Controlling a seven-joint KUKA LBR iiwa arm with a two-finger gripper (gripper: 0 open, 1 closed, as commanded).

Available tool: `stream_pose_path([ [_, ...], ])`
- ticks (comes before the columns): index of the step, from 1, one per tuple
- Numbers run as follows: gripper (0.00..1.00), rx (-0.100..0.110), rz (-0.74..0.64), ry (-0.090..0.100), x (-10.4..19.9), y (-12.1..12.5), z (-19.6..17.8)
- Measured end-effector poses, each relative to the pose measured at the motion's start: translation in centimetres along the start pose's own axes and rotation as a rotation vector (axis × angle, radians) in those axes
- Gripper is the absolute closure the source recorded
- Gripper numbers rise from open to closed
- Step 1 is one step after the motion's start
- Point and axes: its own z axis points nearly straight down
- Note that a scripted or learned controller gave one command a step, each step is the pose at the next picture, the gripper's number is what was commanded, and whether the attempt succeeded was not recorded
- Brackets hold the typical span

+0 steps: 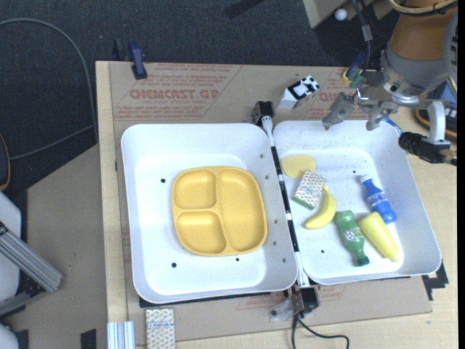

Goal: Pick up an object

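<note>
Nothing is picked yet: the pincer [359,114] hangs open and empty over the far edge of the right bin [415,195], so next it must drop toward the banana [322,211].

Arm [425,20] cut off by top edge; carton [160,328] cut by bottom edge; carton print too small to read.

Grey arm [414,64], orange band, dark cables, metal-grey claw [357,113]
</note>
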Motion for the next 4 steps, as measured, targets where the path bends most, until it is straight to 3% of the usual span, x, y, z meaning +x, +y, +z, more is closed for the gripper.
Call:
stream_pose_path([
  [1, 0.0, 0.0, 0.001, -0.001, -0.9, -3.8, 5.3],
  [2, 0.0, -0.004, 0.001, -0.002, -1.4, -5.1, 15.6],
  [3, 0.0, -0.015, 0.003, -0.003, -0.7, -7.3, 15.8],
  [4, 1.0, -0.017, 0.002, -0.001, -0.6, -7.2, 14.8],
])
